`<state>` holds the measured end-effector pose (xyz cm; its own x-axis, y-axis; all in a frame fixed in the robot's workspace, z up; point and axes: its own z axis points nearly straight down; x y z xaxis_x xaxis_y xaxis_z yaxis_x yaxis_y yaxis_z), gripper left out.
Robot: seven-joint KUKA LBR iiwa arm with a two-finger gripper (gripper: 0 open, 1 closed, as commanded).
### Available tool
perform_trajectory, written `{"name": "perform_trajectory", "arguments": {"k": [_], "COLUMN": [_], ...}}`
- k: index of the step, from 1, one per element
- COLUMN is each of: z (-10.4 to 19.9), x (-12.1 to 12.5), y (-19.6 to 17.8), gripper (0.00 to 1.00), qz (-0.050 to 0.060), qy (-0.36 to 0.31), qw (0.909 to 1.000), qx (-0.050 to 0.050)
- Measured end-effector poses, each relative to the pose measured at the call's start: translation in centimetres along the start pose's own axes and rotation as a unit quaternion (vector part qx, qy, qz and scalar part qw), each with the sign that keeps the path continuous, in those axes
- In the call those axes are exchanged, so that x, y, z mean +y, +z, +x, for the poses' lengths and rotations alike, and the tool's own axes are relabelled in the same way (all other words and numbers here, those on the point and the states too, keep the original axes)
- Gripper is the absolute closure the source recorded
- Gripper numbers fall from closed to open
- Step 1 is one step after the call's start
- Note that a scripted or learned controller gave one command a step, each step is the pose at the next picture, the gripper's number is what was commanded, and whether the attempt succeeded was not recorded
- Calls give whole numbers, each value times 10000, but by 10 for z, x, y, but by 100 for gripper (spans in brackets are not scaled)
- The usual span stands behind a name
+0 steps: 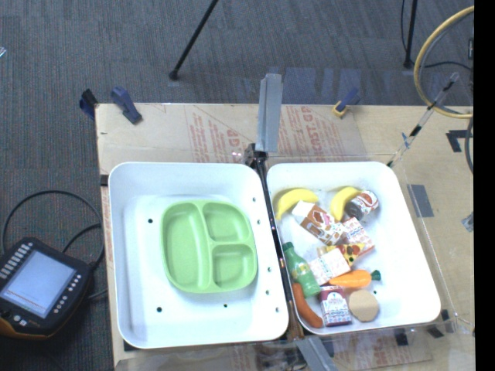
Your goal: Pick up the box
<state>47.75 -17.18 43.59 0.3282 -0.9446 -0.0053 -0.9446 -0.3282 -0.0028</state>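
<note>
The right bin (pixel 410 230) holds a heap of toy groceries. Several small boxes lie in it: an orange and white box (pixel 317 221) near the middle, a patterned box (pixel 358 238) to its right, a pale box (pixel 331 264) below them, and a dark red box (pixel 335 307) at the front. Around them lie two bananas (pixel 295 199) (pixel 343 199), a can (pixel 364 204), a green bottle (pixel 300 270), a carrot (pixel 350 279), a round tan disc (pixel 363 306) and an orange sausage shape (pixel 308 310).
The left bin (pixel 131 207) holds a green divided plate (pixel 209 246). A grey post (pixel 269 118) stands behind the gap between the bins. A teach pendant (pixel 35 288) lies on the floor at the left. Blue clamps (pixel 125 103) grip the bench's back edge.
</note>
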Motion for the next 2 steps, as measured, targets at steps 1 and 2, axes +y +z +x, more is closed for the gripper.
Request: {"name": "perform_trajectory", "arguments": {"k": [1, 2], "z": [-1, -3], "x": [-1, -6], "y": [-1, -9], "gripper": [100, 100], "qz": [21, 79], "qy": [-3138, -3164], "qw": [9495, 9486], "qx": [16, 13]}}
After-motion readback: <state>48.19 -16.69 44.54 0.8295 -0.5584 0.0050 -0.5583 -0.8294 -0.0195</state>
